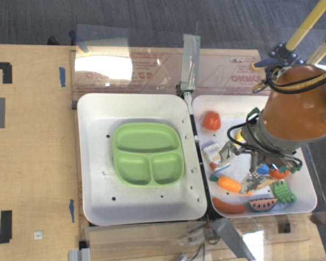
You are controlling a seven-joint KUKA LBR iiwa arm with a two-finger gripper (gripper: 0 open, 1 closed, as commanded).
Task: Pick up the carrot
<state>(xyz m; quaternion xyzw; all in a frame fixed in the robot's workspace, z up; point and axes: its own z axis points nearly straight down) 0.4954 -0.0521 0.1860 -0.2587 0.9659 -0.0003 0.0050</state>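
Two shallow white bins side by side on bench. Left bin (92, 162) holding a green divided plate (149, 153), three compartments, all bare, plate sitting roughly centered. Right bin (307, 200) crowded with toy food. Carrot (229, 184), orange with a green tip at its left end, lying low and left of center in right bin, tilted slightly. Red-orange tomato-like piece (211, 120) near bin's upper left corner, well apart from carrot. Small white packet (212, 153) between tomato piece and carrot. Red sausage-like piece (228, 205) along bottom edge, just below carrot. Watermelon slice (262, 204) to its right, touching or nearly touching green bumpy piece (283, 191) at lower right. Small blue and red bits near gripper, too cluttered to name. Arm (293, 110) with orange band coming in from right, covering upper right part of right bin. Gripper (254, 179) down among the clutter just right of carrot, beside an orange-and-tan bit (255, 188) that cannot be identified. Fingers' opening cannot be told from this angle; nothing clearly seen between them. Carrot resting on bin floor, not lifted. Clear plastic sheet (152, 64) behind bins, cardboard-colored board (27, 145) to left with black markings.
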